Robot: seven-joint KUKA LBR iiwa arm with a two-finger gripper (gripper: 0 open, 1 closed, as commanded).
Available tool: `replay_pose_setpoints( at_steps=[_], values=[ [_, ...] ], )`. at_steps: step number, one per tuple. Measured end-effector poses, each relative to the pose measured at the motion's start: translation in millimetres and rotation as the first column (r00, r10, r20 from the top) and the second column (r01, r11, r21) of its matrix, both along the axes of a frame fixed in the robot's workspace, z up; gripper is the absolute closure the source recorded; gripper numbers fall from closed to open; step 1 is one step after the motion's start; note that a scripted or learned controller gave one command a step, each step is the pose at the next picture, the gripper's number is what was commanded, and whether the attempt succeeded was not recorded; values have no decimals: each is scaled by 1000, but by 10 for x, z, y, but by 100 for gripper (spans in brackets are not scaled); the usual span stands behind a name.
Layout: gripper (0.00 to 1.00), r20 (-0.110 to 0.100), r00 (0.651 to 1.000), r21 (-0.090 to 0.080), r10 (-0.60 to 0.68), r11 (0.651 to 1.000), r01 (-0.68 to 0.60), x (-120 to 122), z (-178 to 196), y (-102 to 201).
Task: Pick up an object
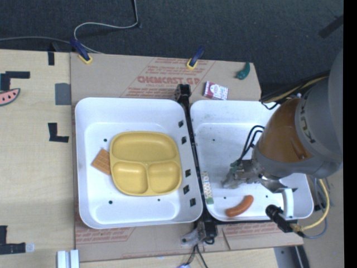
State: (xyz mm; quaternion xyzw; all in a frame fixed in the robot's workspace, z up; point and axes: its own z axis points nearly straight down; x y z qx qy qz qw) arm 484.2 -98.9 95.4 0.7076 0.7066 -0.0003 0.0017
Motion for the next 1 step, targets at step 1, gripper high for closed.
replay_pose_setpoints(
  at_steps=[1],
  values=[
    [100, -3, 1000, 3, 3, 1000, -3, -4, 886, 628]
  ],
)
